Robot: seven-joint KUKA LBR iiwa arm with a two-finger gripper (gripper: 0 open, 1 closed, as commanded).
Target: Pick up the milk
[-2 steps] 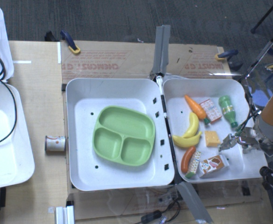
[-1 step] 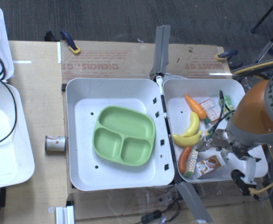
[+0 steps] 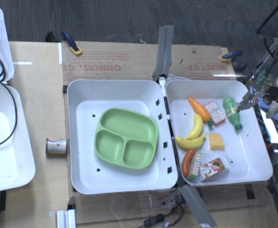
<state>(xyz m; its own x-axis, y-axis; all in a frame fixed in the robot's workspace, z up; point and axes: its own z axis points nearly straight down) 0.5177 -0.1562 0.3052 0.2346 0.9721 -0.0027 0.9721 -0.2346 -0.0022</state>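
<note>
— So where's the milk it's meant to grab?

— Near the front edge of the right bin, lying on its side, a small carton just beside the red sausage. Nothing rests on top of it, so I'd judge it reachable from above.

— And the jaws?

— Up at that bin's right rim, close to the green bottle, well apart from the milk. Open or closed, I cannot tell; they're too small and tangled with cables.

— Count that bin for me.

— One carrot, two bananas touching each other, one cheese block, one small box, one bottle, one sausage, one milk. Looks like it's been tipped in loose, all crowded together.

— The left bin?

— One green divided plate, sitting flat in the middle, three compartments. A lone can lies on the worktop outside that bin's left wall.
</note>
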